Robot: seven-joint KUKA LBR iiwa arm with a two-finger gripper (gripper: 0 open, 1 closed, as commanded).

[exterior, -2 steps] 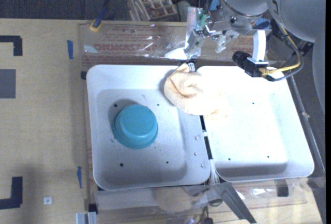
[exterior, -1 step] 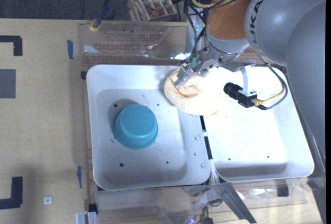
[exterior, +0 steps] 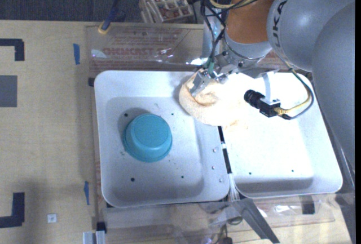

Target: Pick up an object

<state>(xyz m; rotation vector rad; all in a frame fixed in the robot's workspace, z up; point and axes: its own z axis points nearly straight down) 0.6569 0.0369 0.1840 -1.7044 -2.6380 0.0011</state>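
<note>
**Gripper at the flat tan disc on the bin divide**

You see the arm (exterior: 304,17) reach in from the right over the two white bins (exterior: 107,96). A blue bowl (exterior: 148,136) sits upside down in the left bin. The tan disc (exterior: 217,109) lies across the far end of the divide between the bins. The gripper (exterior: 201,83) is at its far left edge; whether the fingers are released or clenched, I cannot tell. The disc looks thin, light and probably soft, so take it by the rim.

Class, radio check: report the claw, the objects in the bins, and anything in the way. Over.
Claw down at the tan disc, grip unclear. Disc straddles the divider between bins. Blue bowl upside down in left bin, apart from the claw. Nothing blocking.
</note>
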